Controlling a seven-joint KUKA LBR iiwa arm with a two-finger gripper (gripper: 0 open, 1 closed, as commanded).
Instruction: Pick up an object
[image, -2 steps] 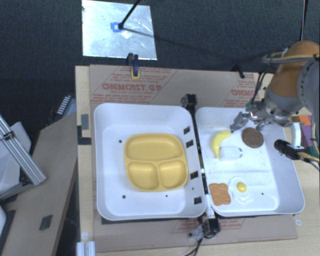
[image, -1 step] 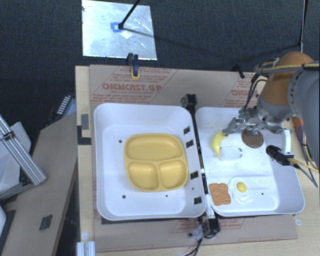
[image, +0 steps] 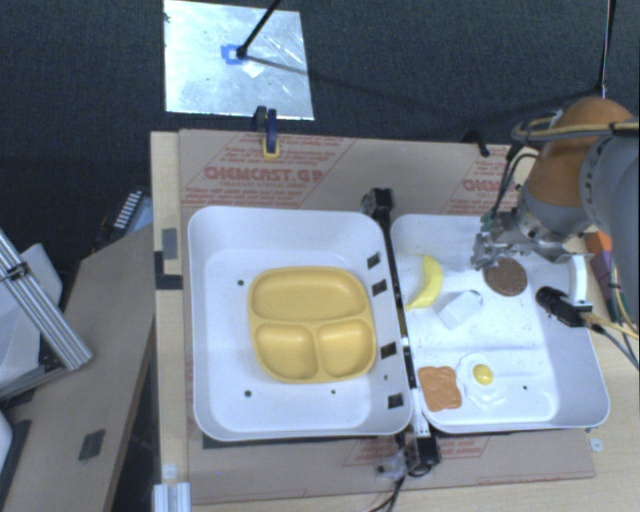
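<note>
Brown disc (image: 506, 278) under gripper (image: 490, 252), near bin rim (image: 480, 219)

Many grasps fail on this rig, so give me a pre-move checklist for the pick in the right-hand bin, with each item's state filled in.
1. Gripper over the right bin, beside the brown round piece: ok.
2. Finger opening before closing: cannot tell.
3. Something already held between the fingers: cannot tell.
4. Brown round piece clear of its neighbours: ok; banana and white block lie apart from it.
5. Other targets reachable if this try misses: ok; fried egg and orange-brown slice sit near the front wall.
6. Yellow tray out of the way: ok, it lies in the left bin.
</note>
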